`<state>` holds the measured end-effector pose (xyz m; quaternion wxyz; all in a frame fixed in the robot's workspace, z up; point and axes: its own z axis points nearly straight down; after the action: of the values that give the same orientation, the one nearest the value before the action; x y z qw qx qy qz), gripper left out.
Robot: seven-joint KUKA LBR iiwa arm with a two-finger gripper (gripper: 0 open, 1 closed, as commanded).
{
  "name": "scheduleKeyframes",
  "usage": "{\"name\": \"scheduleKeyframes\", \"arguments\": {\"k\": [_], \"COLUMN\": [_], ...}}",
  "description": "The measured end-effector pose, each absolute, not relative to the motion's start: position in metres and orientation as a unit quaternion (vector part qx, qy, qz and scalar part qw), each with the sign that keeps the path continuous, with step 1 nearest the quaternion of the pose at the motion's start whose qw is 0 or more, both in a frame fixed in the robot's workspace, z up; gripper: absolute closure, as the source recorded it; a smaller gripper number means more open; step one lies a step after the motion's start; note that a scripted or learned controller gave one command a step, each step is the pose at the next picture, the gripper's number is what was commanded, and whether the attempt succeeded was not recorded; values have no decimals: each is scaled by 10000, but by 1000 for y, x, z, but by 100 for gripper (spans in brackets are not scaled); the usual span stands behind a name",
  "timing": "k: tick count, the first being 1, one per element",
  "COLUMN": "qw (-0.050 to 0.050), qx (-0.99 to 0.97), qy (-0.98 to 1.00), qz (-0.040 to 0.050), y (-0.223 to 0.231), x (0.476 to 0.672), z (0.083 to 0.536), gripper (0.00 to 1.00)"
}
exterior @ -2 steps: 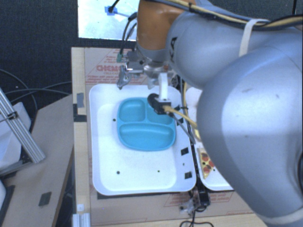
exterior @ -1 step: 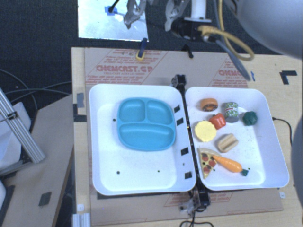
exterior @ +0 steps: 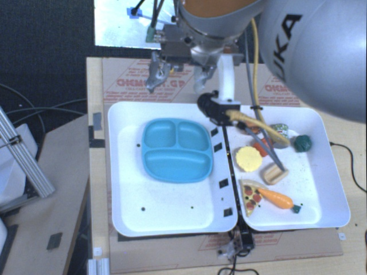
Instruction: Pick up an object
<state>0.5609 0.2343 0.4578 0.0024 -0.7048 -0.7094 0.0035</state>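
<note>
Left bin (exterior: 132, 211): a blue plate (exterior: 176, 150) with three sections is seen lying flat in it, a bit toward the back. Some small dark specks are seen on the white floor.

Right bin (exterior: 330, 205): a bunch of toy food is kept here, mostly in the back and middle.

Yellow round piece (exterior: 249, 158): it is placed near the wall between the two bins.

Pizza slice (exterior: 250, 196): it is found at the front, close to the middle wall.

Carrot (exterior: 276, 199): it is laid just beside the pizza slice, touching or nearly touching it.

Tan block (exterior: 274, 175): it is set between the yellow round piece and the carrot.

Green ball (exterior: 303, 143): it is seen near the back right of this bin.

Long yellow piece (exterior: 255, 124): it is laid at a slant along the back, over a small pile that cannot be told apart.

Gripper (exterior: 176, 80): it is held up above the back edge of the left bin. The two fingers are spread apart, and nothing is seen between them.
</note>
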Motion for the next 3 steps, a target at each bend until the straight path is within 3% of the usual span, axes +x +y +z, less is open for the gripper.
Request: {"name": "scheduleKeyframes", "arguments": {"k": [1, 2, 3], "qw": [-8, 12, 34], "qx": [-7027, -7072, -7070], "qy": [-7115, -7070, -7072], "qz": [-19, 30, 65], "y": [235, 234, 234], "x": [564, 579, 526], "z": [474, 390, 275], "gripper": [100, 100, 100]}}
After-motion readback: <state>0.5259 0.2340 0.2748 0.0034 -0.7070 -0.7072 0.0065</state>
